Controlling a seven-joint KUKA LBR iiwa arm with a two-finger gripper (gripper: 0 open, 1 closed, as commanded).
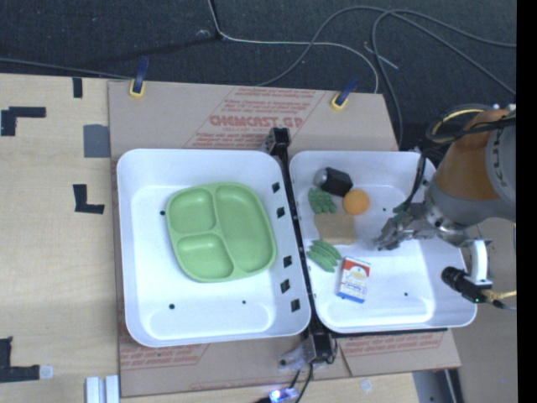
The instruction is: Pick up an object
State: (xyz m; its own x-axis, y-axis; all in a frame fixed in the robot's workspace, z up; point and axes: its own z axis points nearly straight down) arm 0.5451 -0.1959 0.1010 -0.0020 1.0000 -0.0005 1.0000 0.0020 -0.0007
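Red "CHEMCAST GP" lettering marks the cardboard [252,116]; whether the gripper [388,240] is open is unclear.

- Bench surface [50,250]: pale wood with black tape marks [84,200].
- Brown cardboard sheet [252,116] beneath the bins, clamped by yellow clips [137,86].
- Dark carpet [101,15] beyond, crossed by loose cables [277,44].

Two white bins [143,225], cardboard sheet [252,116], yellow clamps [137,85], cables [277,40]
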